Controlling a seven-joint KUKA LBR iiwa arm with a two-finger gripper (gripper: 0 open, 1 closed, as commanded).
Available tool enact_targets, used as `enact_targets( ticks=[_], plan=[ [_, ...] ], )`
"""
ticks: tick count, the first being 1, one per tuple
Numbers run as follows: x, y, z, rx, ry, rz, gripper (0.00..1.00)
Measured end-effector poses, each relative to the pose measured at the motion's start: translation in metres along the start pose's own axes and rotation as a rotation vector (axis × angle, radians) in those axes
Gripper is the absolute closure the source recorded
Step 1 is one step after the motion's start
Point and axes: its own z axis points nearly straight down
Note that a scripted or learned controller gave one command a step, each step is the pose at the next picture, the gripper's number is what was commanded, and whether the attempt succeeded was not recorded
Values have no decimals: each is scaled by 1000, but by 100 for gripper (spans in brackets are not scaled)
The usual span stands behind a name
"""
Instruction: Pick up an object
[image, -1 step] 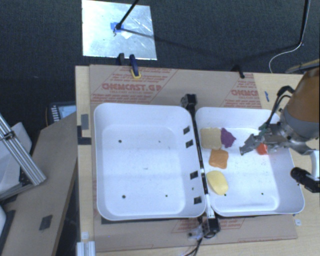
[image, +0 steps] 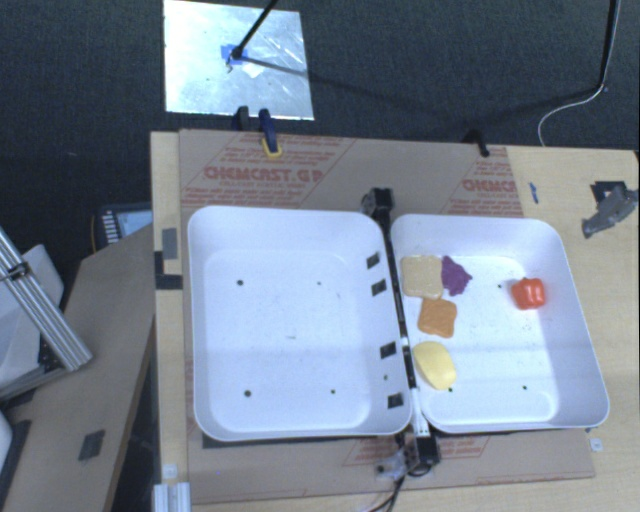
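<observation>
Along the left side of the right-hand shallow white bin (image: 575, 330), close to the divide with the left-hand shallow white bin (image: 215, 330), four small things lie clustered. A tan square slab (image: 421, 275) touches a purple lumpy piece (image: 456, 274) on its right. Just below them is an orange square slab (image: 437, 317), and below that a yellow oval piece (image: 434, 365). A red-orange rounded piece (image: 529, 292) sits well apart from these, towards the bin's right side.

All five look like light, stiff plastic toys, unlikely to break but probably smooth enough to slip. The two slabs lie flat and low, leaving little edge to catch. The red-orange rounded piece seems the easiest pick: it stands alone with bare floor around it and looks rounder, so a grip across its middle should hold. The yellow oval piece would best be taken across its short width, though the bin's wall is close by.

At the view's right edge, over the bare bench (image: 590, 170) and outside the bins, a grey part that is probably the gripper (image: 608, 210) hangs up and to the right of the red-orange rounded piece. Nothing is seen in its grasp. Whether it is released or clenched cannot be told at this size.
</observation>
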Motion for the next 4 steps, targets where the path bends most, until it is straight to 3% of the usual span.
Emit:
enact_targets(
  ticks=[1, 2, 3, 4],
  plan=[
    [2, -41, -159, 1, 4, -7, 0],
    [4, -38, -160, 13, 8, -12, 100],
    [111, -33, -81, 27, 16, -19, 100],
    [191, -29, 53, 32, 15, -16, 100]
  ],
)
